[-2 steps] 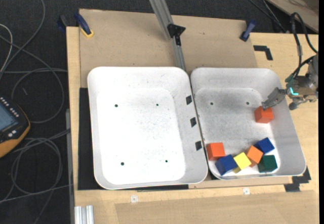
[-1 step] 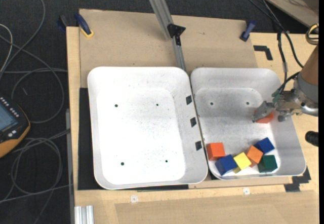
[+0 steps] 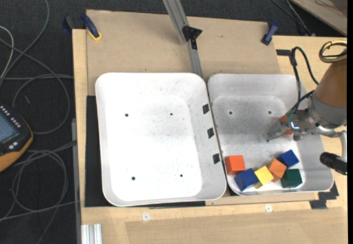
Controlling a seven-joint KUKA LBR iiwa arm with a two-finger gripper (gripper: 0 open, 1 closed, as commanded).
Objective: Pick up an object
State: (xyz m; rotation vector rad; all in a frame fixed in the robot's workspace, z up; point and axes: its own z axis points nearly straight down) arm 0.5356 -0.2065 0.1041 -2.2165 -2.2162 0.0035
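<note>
1. The pincer [image 3: 284, 128] hangs over the right bin [image 3: 248, 91], at that bin's right side, low above its speckled floor. Small red and teal parts show at its tip.
2. Whether the pincer is released or clenched cannot be told; the tip is too small and blurred in this view, and no block shows within it.
3. The arm [image 3: 333, 96], grey with an orange band, reaches in from the picture's right edge behind the pincer.
4. The blocks lie below the pincer in the picture, bunched along the bin's near wall, apart from the tip.
5. The blue block [image 3: 288, 158] sits closest, just below and slightly right of the pincer. It is a small cube with a darker top face, turned at an angle.
6. An orange block [image 3: 277, 168] touches it on the lower left, and a yellow block [image 3: 264, 175] lies just beside that one.
7. A green block [image 3: 292, 178], dark and glossy, sits below the blue one, against the bin's rim.
8. A second blue block [image 3: 246, 179] lies down and to the left of the pincer, touching the yellow block.
9. A second orange block [image 3: 235, 163], brighter and reddish, stands just above this blue one, the farthest left of the pincer.
10. The left bin [image 3: 110, 127] lies well left of the pincer.
</note>
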